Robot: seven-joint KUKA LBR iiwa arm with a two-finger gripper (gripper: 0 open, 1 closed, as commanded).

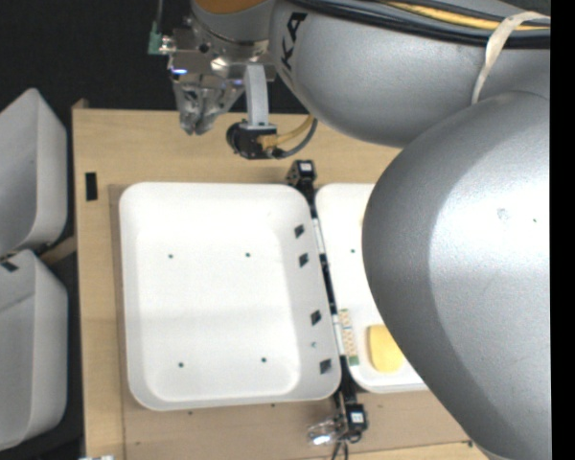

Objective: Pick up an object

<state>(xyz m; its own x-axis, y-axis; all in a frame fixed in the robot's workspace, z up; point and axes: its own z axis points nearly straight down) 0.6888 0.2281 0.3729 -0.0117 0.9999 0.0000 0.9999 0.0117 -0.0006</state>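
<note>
A yellow object (384, 349) lies in the right bin (343, 209), near its front left corner, partly hidden by the arm's grey body. My gripper (197, 113) hangs high above the back edge of the left bin (211, 290), far from the yellow object. Nothing shows between its fingers.
The arm's large grey links (460, 257) cover most of the right bin. A black clamp strip (318, 266) runs between the two bins. White boxes (14, 257) stand at the left beside the wooden bench (101, 286).
</note>
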